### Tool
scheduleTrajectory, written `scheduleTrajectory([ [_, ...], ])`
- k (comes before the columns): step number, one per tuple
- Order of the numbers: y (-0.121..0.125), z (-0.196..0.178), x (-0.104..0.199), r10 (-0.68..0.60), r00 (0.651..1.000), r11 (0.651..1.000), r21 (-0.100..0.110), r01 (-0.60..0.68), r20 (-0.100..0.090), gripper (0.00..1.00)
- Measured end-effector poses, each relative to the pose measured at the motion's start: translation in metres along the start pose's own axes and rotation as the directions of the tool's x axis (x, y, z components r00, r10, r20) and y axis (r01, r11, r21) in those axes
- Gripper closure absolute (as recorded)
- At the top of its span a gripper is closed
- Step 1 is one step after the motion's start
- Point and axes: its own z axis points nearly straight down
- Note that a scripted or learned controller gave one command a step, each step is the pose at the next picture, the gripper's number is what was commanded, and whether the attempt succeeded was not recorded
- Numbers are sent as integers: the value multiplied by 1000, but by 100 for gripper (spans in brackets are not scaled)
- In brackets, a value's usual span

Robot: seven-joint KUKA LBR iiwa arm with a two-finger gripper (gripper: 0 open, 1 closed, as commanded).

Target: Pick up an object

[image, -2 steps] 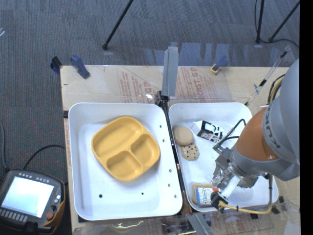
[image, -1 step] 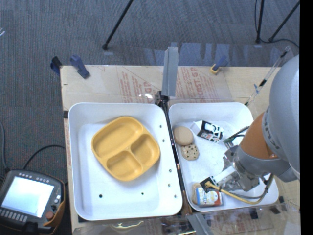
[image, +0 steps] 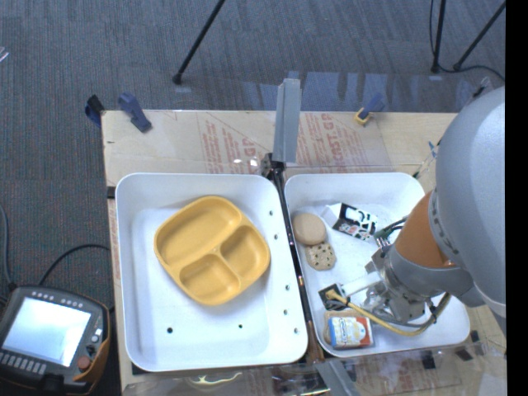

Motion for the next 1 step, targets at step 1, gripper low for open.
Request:
scheduleTrajectory([
  [1, 76, 0, -17, 5, 1000, 1000, -1, -5, 0, 100],
])
